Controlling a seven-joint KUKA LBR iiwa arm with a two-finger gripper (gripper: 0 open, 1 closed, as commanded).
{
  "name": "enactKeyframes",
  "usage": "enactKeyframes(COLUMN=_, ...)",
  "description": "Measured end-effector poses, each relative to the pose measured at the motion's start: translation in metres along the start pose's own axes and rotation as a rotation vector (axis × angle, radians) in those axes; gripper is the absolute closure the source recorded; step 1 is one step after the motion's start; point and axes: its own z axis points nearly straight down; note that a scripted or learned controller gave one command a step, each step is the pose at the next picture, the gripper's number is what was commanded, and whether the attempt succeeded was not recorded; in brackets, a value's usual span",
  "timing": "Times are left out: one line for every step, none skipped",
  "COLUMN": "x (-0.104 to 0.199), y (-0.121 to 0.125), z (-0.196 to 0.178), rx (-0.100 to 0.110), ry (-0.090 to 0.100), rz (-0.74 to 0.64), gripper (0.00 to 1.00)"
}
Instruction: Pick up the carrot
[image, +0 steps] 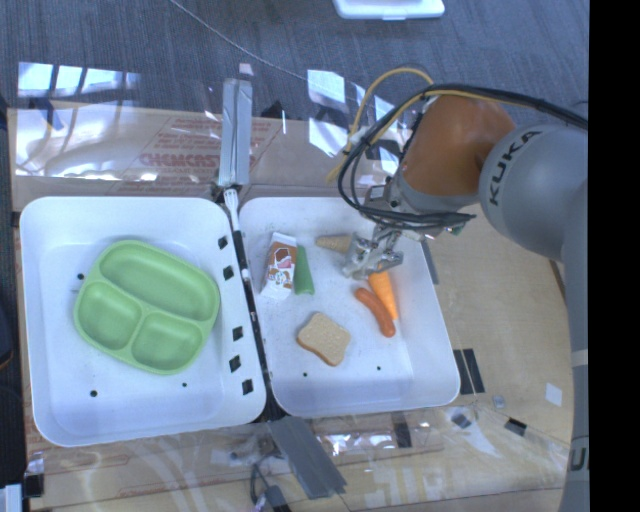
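Hovering over the right bin (425, 360), tool (372, 255) sits just above the upper end of the carrot (380, 300); cannot tell whether tool is apart or together. Carrot lies on bin floor, right of centre, running diagonally, not lifted. Bread slice (323, 339) lower left of carrot, apart from it. Small carton (282, 266) with green piece (303, 272) beside it, near left wall. Tan piece (333, 242) just left of tool. Left bin (40, 300) holds green divided plate (146, 305)
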Motion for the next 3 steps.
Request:
enactKeyframes(x=-0.003, y=-0.003, z=-0.016, rx=0.009, ry=-0.004, rz=-0.005, gripper=1.0)
enactKeyframes(x=-0.034, y=0.049, z=0.002, rx=-0.007, ry=-0.001, rz=-0.453, gripper=1.0)
enactKeyframes(x=0.01, y=0.043, z=-0.073, rx=-0.001, ry=0.001, rz=-0.593, gripper=1.0)
